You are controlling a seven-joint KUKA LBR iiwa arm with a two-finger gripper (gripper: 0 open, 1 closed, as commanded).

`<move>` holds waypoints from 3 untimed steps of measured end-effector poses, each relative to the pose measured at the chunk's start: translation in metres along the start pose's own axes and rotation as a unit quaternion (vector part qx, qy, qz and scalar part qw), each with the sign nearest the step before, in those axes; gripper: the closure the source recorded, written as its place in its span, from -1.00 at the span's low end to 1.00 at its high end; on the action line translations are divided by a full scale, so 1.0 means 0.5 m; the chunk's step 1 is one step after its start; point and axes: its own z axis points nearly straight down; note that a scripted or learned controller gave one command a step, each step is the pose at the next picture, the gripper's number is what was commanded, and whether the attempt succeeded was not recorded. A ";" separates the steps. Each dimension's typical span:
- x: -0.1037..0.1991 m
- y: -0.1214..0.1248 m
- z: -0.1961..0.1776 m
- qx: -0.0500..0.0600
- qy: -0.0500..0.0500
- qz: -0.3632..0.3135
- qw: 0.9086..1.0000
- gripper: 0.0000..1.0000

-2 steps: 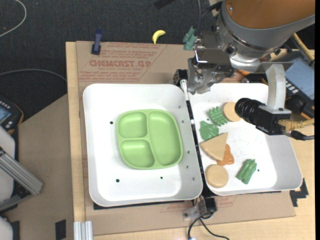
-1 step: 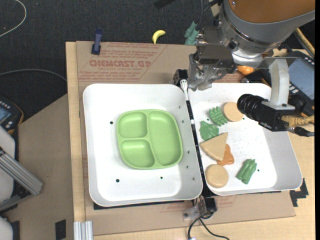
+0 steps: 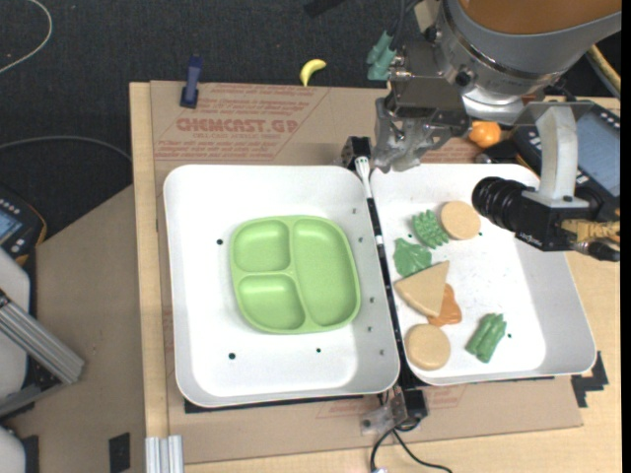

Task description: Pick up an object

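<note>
Pick not yet made; we judge nearly all of it remains.
We see the claw (image 3: 396, 156) above the right bin (image 3: 552, 304) far edge, grip state unreadable; toy foods (image 3: 429, 289) lie inside, untouched.

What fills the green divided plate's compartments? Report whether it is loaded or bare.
Bare. All three compartments of the green divided plate show plain green surface. The toy food pieces lie in the right bin, not on the plate.

I see a yellow banana toy (image 3: 313, 70) on the dark floor just beyond the cardboard sheet (image 3: 246, 126), a blue clip (image 3: 191, 82) at the sheet's far-left edge.
</note>
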 end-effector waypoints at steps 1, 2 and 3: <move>0.001 0.001 -0.020 -0.002 0.000 -0.001 1.000 1.00; 0.002 0.003 -0.042 -0.003 0.001 -0.001 1.000 1.00; 0.003 0.004 -0.062 -0.005 0.001 -0.001 1.000 1.00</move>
